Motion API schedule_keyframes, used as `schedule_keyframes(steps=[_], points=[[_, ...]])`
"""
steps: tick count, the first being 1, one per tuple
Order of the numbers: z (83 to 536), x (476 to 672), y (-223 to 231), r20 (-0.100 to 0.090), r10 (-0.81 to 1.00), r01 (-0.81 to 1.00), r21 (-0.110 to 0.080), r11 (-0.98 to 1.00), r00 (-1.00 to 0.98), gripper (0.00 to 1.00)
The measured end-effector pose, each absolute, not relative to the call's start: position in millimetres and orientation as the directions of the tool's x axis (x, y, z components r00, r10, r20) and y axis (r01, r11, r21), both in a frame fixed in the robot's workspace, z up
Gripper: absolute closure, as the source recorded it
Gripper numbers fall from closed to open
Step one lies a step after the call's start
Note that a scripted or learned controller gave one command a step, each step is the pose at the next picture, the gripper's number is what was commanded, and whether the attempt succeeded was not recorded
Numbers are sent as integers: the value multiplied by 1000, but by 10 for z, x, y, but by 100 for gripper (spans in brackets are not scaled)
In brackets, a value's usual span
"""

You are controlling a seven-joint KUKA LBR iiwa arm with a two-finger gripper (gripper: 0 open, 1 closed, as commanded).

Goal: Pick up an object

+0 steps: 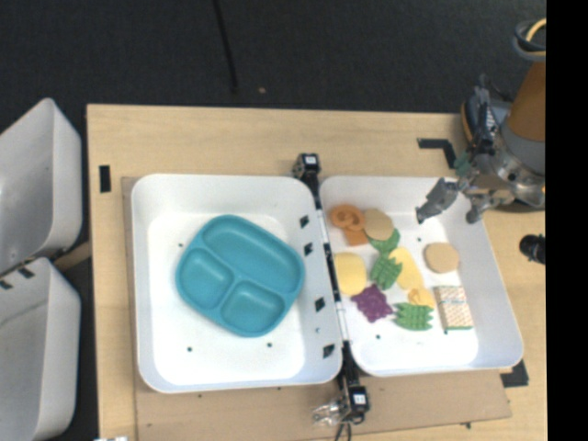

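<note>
The arm (525, 127) is cut off at the right edge beyond its wrist

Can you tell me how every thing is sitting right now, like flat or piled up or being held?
End effector: above the right bin's far edge, holding nothing.
Blue tray: flat in the left bin, right side up, compartments bare.
Orange ring: flat, touching the tan round piece.
Purple piece: flat, beside a yellow piece.
Tan disc: flat, on its own.
Wrapped packet: flat near the right bin's right wall.
</note>
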State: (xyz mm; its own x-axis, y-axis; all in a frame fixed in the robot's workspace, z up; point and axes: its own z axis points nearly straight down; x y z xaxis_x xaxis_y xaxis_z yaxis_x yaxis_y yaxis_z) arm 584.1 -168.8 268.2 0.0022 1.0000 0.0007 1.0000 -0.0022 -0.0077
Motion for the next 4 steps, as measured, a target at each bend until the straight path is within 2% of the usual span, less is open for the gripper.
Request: schedule_keyframes(steps=[1, 2, 4], points=[[2726, 5856, -1685, 0, 1000, 1000, 0, 0, 0, 0], [2097, 5819, -1657, 0, 1000, 1000, -6, 0, 0, 0], [1035, 5783, -1769, -1, 1000, 1000, 3, -2, 2, 0]])
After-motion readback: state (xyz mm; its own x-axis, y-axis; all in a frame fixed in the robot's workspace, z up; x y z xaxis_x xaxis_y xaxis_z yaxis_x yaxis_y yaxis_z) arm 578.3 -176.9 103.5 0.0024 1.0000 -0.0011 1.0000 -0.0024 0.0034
